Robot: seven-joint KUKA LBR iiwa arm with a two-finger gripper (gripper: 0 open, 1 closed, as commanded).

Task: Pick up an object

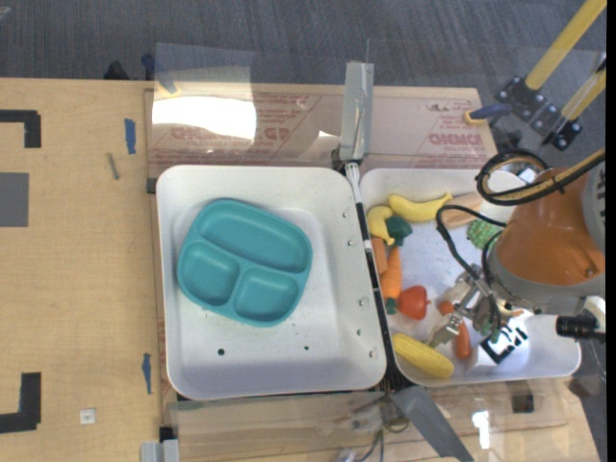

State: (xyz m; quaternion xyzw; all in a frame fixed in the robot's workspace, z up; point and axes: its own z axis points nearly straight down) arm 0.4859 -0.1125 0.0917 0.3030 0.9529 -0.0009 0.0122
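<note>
Two white bins sit side by side on a light brown wooden bench (67, 287). The floor behind the bench is dark grey carpet (289, 12). A clear plastic sheet (250, 123) stands along the back of the bins, and light shines off it. Black square marks and small bits of blue tape sit on the bench top to the left.

The left bin (192, 364) holds a teal plate (244, 261) with three parts. The plate lies flat near the middle of the bin.

The right bin (549, 359) holds toy food. A yellow banana (417, 205) lies near the back. Just beside it is a small green and yellow piece (385, 224). An orange carrot (391, 269) lies along the left wall, with a red tomato (413, 302) just beside it. A yellow corn cob (422, 355) lies at the front. A green toy (484, 232) sits near the arm.

The grey arm with its orange band (553, 243) reaches in over the right bin. The gripper (465, 318) is low in the bin, near the tomato and just above a small orange-red piece (464, 343). Whether the claw is wide, narrow, or holding something cannot be told.
</note>
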